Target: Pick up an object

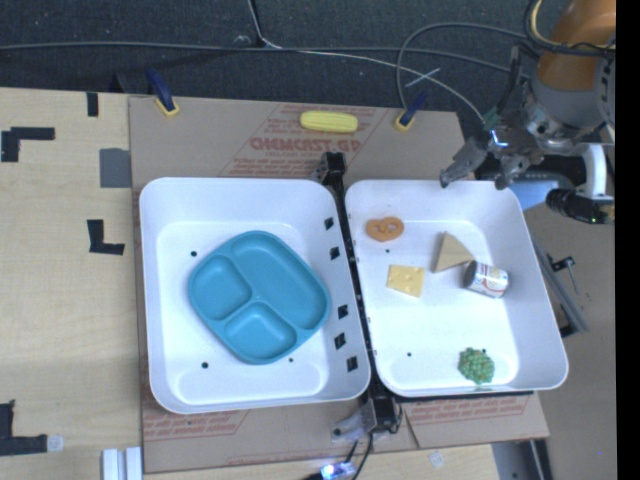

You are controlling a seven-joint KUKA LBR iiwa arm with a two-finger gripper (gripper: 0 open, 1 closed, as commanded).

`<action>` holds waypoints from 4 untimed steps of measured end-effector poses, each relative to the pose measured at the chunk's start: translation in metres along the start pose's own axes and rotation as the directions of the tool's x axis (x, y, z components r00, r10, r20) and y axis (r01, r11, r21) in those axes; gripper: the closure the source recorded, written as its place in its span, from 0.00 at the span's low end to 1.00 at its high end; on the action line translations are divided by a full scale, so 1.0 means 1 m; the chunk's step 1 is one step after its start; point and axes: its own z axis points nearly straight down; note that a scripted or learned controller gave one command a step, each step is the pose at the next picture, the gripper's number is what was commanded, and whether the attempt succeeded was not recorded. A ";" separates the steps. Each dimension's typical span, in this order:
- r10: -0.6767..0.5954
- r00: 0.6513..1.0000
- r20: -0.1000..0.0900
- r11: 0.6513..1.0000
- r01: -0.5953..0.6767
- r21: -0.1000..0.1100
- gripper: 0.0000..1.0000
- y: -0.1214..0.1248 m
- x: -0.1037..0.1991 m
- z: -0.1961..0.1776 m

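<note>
Camera view, near to far: the right bin [545, 353] carries a green broccoli piece [476, 365] at its near edge. Farther in lie a small silver can [487, 280] on its side, a yellow cheese square [405, 281] to its left, and a tan wedge [452, 253] touching the can's upper left. Beyond these, an orange pretzel [384, 230] rests near the divider. The left bin [160, 268] holds a blue compartment tray [258, 296], set at a slant and apart from all the small items. Black clips run along the seam between the two bins. Past the bins, a yellow banana-shaped toy [328, 122] lies on the cardboard sheet [200, 138], with two blue-and-yellow clamps at the sheet's far edge. Cables cross the dark surface behind.

The gripper [480, 165] hangs over the far right corner of the right bin, above the rim. Its fingers are spread wide with nothing between them. All five items in the right bin lie nearer the camera than the fingers; the wedge and can are nearest to them, still well apart. Nothing stands between the fingers and these items.
</note>
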 end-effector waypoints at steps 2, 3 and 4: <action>-0.003 1.000 0.002 1.000 0.003 -0.009 0.00 0.005 -0.005 0.053; -0.003 1.000 0.003 1.000 0.003 -0.011 0.00 -0.003 -0.010 0.103; -0.004 1.000 0.002 1.000 0.004 -0.010 0.00 -0.002 -0.001 0.151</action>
